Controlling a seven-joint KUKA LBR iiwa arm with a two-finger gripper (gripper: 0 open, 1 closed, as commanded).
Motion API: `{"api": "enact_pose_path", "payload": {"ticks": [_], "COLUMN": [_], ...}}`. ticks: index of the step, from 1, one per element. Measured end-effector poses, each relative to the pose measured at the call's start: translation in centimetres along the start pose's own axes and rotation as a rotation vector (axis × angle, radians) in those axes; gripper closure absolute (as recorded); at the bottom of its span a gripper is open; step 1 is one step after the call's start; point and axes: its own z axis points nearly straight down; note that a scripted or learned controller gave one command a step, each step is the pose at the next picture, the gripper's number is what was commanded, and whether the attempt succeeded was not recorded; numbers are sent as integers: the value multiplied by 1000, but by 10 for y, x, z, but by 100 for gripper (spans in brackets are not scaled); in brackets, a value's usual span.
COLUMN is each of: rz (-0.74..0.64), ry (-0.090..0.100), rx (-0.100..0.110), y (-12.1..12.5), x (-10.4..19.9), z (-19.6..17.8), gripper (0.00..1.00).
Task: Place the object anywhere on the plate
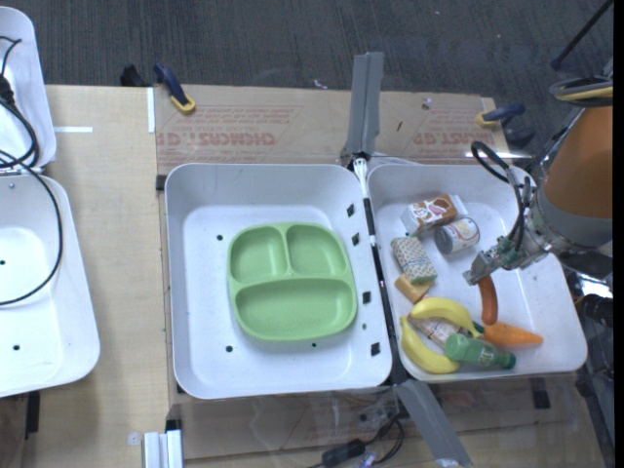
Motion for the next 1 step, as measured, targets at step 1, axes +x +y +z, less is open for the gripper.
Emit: {"api": "enact_pose_path", "payload": {"ticks": [1], "rz": [-106], "ry": [1], "rx": [4], "y": [77], "x": [61], "z": [11], "gripper": [100]}}
